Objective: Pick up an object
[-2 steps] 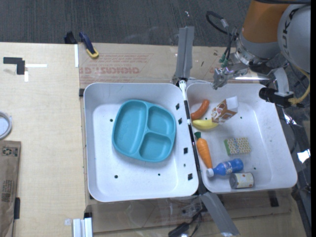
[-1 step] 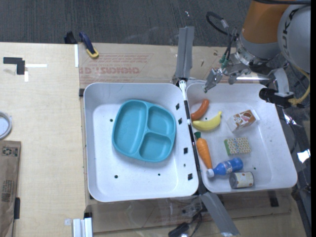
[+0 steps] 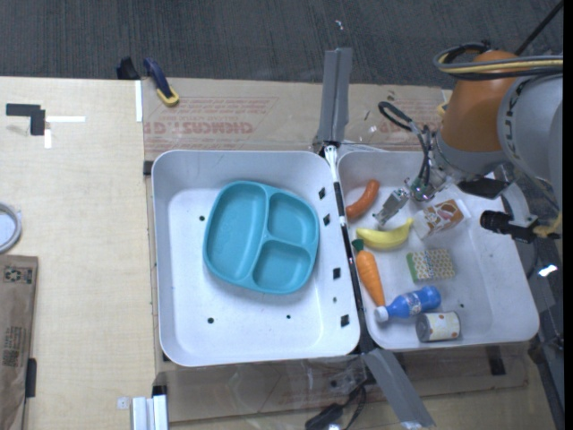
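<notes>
The right bin (image 3: 501, 312) holds several objects: an orange-red sausage (image 3: 362, 199), a yellow banana (image 3: 386, 236), a carrot (image 3: 371, 278), a green sponge pad (image 3: 431, 263), a brown-and-white packet (image 3: 444, 215), a blue bottle (image 3: 410, 302) lying on its side and a small can (image 3: 439, 326). My gripper (image 3: 392, 208) hangs low in the bin's back half. It sits just above the banana, between the sausage and the packet. Nothing is visibly lifted by it.
The left bin (image 3: 179, 312) holds a blue divided plate (image 3: 262, 237). A grey post (image 3: 336, 97) rises at the back between the two bins. The arm's orange band (image 3: 479, 97) and grey body cover the right bin's back right corner.
</notes>
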Available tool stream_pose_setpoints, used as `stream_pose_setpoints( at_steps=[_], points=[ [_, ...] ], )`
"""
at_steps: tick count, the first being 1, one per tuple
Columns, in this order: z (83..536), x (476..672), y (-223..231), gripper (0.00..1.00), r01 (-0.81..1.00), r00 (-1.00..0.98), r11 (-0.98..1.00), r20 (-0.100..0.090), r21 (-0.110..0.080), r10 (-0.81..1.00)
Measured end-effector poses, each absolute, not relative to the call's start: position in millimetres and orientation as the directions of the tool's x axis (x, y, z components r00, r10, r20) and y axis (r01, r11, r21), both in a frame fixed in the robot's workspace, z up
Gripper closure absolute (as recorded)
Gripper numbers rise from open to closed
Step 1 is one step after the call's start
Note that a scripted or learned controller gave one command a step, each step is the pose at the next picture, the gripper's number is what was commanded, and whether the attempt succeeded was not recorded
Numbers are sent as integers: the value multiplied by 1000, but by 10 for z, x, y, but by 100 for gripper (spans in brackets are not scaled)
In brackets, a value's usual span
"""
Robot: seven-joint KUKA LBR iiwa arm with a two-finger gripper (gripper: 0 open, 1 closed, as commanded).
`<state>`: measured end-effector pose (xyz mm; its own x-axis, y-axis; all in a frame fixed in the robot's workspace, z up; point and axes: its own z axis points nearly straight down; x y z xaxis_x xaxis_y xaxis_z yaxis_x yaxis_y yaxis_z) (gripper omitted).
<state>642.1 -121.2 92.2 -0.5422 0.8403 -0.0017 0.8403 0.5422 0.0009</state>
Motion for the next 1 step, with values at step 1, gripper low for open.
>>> stream_pose_setpoints(
  at_steps=[1],
  points=[
    [1030,6431,-1224,100,843,-538,538,-5,4,843]
  ],
)
